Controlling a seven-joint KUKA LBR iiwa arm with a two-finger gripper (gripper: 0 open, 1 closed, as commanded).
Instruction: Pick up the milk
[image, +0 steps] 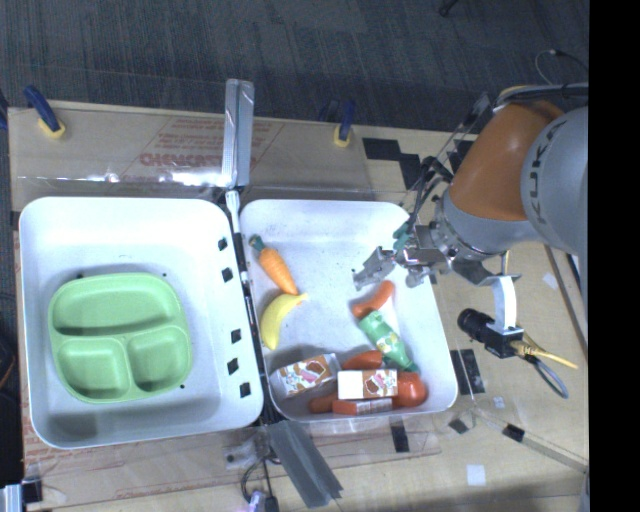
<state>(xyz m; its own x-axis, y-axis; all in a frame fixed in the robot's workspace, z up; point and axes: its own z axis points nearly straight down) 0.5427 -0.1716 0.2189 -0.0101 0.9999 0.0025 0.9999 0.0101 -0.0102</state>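
The milk (366, 384) is a small red carton with a white panel, lying flat at the front of the right bin (330, 218). A second, brownish carton (306, 374) lies just to its left. My gripper (392, 264) hangs over the right side of that bin, well behind the milk. It is open with nothing between its fingers, and it sits just above a small orange vegetable (374, 298). A green bottle (386, 340) lies between the gripper and the milk.
A carrot (274, 266) and a banana (275, 314) lie at the right bin's left side. Red items (411, 391) crowd around the cartons at the front wall. The left bin (120, 220) holds a green divided tray (118, 336).
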